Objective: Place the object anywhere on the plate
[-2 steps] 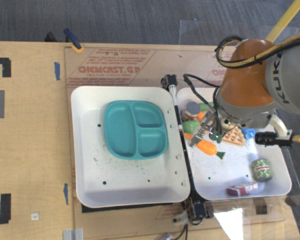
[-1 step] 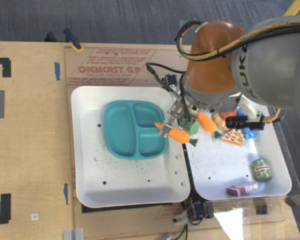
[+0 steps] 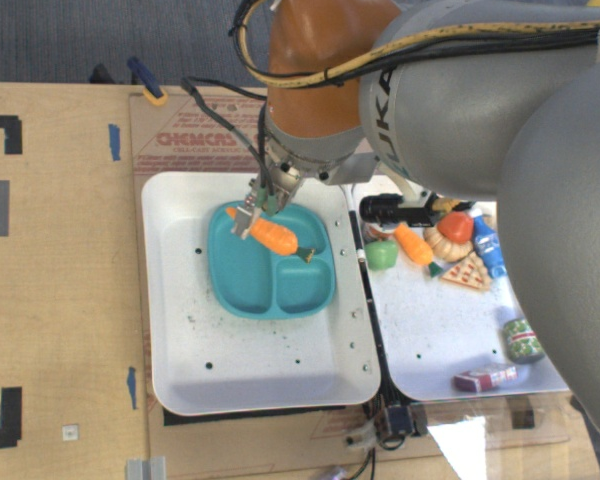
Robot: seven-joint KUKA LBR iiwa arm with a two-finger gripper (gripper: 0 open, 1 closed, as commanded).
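An orange toy carrot (image 3: pixel 274 236) lies slantwise on the teal divided plate (image 3: pixel 242 286), across its upper compartment, with its green stem end pointing down-right. The plate sits in the left white bin (image 3: pixel 180 348). My gripper (image 3: pixel 250 214) hangs under the orange wrist band, right at the carrot's thick upper-left end and over the plate's upper-left part. The bulky arm hides the gripper's upper body. Whether the carrot is still gripped or simply resting on the plate is unclear from this angle.
The right bin (image 3: pixel 430 338) holds several toy foods: a green piece (image 3: pixel 382 256), a second carrot (image 3: pixel 415 245), a red tomato (image 3: pixel 457 228), a blue bottle (image 3: pixel 488 248), a pizza slice (image 3: pixel 465 275), a green cluster (image 3: pixel 522 340) and a wrapped bar (image 3: pixel 485 378).
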